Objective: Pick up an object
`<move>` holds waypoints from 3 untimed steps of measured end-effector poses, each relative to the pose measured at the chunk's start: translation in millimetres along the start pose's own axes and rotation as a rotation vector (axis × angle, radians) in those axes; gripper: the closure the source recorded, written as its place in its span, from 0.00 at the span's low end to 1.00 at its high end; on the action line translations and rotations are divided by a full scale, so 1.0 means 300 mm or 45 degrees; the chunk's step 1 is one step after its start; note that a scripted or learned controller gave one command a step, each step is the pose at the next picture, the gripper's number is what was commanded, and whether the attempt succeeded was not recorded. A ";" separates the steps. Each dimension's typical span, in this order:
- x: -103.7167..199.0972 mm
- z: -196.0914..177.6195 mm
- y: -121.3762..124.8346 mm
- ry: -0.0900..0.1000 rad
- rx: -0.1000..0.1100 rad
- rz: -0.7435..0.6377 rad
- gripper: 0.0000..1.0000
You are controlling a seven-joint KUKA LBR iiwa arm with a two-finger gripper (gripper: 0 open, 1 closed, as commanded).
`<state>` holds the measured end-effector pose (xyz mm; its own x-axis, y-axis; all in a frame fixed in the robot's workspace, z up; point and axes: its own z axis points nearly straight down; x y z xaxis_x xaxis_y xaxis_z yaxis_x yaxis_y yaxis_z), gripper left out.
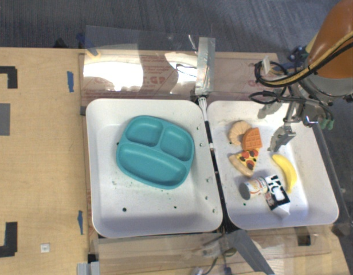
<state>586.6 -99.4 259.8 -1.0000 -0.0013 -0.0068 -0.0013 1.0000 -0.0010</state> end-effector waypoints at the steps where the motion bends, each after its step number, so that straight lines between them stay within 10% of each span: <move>1: -0.062 0.435 -0.039 0.019 -0.002 0.247 0.00; 2: 0.023 0.568 0.019 -0.006 -0.001 0.428 0.00; 3: 0.012 0.524 0.020 -0.021 0.000 0.426 1.00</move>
